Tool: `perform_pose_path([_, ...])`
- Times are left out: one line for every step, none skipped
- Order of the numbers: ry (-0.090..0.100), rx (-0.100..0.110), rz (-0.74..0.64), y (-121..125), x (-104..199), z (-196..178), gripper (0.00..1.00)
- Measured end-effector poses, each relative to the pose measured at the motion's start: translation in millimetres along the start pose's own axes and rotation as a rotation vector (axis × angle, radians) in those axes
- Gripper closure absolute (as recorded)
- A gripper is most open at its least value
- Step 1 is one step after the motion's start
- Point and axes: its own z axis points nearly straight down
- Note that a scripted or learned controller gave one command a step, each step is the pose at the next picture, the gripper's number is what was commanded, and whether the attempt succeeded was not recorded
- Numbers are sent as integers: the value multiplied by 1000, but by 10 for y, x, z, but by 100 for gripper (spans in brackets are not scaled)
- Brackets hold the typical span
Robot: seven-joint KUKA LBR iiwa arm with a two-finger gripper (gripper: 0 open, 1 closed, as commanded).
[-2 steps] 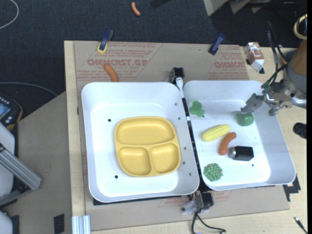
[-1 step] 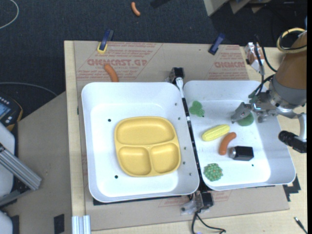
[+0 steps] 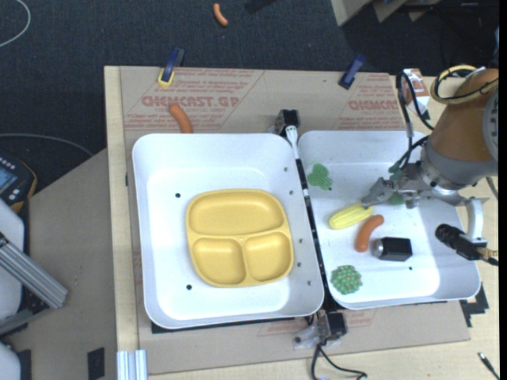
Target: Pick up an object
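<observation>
My gripper (image 3: 382, 194) hangs low over the right bin (image 3: 455, 279), near its middle, with the arm coming in from the right. Just left of and below it lies a yellow corn cob (image 3: 349, 216). An orange sausage (image 3: 368, 233) lies slanted beside the corn, and a black block (image 3: 394, 248) rests to the sausage's right. A leafy green piece (image 3: 319, 176) sits near the bin's left wall. A round green broccoli (image 3: 345, 279) lies by the front left corner. Nothing shows between the gripper's tips.
The left bin (image 3: 158, 236) holds a yellow divided plate (image 3: 238, 236). Another orange sausage (image 3: 181, 118) lies on the cardboard behind the left bin. Clamps (image 3: 169, 67) (image 3: 351, 71) grip the board's far edge.
</observation>
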Motion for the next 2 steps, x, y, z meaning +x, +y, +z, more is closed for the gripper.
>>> perform_pose_path([-2,-13,-1,56,-8,145,0])
perform_pose_path([-5,-17,-1,64,-18,25,100])
